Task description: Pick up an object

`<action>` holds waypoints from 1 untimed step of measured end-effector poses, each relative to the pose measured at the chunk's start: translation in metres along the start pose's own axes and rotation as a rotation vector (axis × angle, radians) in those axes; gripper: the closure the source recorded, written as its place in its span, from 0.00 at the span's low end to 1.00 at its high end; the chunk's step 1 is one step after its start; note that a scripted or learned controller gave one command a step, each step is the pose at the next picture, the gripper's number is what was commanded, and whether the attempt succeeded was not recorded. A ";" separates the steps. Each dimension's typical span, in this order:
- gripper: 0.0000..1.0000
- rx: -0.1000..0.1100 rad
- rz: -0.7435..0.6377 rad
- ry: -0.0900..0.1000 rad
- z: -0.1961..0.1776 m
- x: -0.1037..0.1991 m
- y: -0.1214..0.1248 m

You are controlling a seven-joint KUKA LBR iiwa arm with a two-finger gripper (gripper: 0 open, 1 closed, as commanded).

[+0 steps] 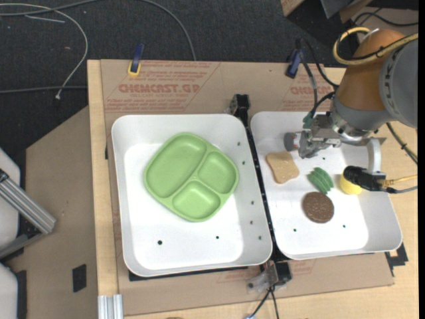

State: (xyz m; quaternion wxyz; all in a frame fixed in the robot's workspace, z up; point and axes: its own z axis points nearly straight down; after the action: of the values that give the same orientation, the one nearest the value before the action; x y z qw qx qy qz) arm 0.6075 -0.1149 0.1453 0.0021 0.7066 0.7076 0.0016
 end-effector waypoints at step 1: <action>1.00 -0.001 0.000 0.000 -0.045 0.003 0.006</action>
State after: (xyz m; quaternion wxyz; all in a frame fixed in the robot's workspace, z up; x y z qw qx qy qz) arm 0.6134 -0.1123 0.1905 0.0026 0.7065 0.7077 0.0020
